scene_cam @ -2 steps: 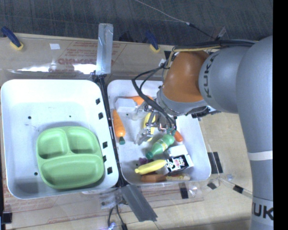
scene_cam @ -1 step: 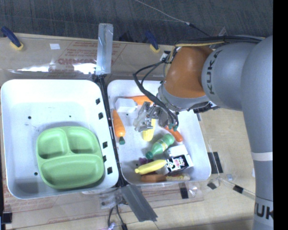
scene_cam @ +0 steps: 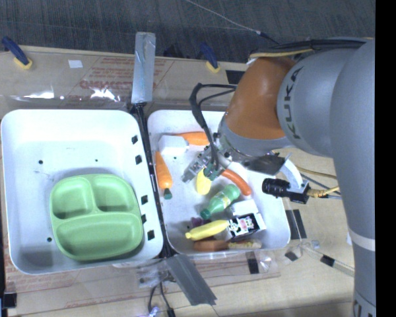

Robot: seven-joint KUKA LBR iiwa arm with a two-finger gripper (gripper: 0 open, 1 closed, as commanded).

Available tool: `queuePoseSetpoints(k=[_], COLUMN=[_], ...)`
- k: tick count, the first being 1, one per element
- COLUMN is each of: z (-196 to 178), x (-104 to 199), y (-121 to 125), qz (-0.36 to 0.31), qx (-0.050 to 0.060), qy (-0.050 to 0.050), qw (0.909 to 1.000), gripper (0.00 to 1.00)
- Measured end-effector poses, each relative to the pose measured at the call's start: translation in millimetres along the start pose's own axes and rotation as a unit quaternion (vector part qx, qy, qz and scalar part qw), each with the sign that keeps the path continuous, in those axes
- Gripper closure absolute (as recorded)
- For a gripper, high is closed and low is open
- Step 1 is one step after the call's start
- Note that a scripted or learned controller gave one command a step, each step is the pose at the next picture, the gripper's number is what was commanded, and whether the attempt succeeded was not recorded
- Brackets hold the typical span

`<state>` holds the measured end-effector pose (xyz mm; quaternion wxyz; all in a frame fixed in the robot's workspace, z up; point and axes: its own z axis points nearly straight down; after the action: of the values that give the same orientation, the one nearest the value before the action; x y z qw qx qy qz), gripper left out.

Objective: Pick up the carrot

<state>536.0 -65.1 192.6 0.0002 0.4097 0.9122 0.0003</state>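
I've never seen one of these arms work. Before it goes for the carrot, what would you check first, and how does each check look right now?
1. Target in sight: the orange carrot with a green tip lies along the left wall of the right white bin: ok.
2. Gripper over the carrot: the metal two-finger gripper hangs to its right, nearer the small yellow piece: not ok.
3. Carrot free of clutter: it lies apart from the green bottle and yellow banana: ok.
4. Room beside the bin wall: cannot tell.
5. Look-alikes: another orange piece lies at the bin's back, one more under the wrist; mix-up possible: not ok.
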Motion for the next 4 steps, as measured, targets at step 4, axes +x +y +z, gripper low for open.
queuePoseSetpoints(k=[4], z=[-49], x=[38], y=[1], qz=[0.392], qx=[0.004], qy=[0.001], qw=[0.9201], gripper=[1.0])
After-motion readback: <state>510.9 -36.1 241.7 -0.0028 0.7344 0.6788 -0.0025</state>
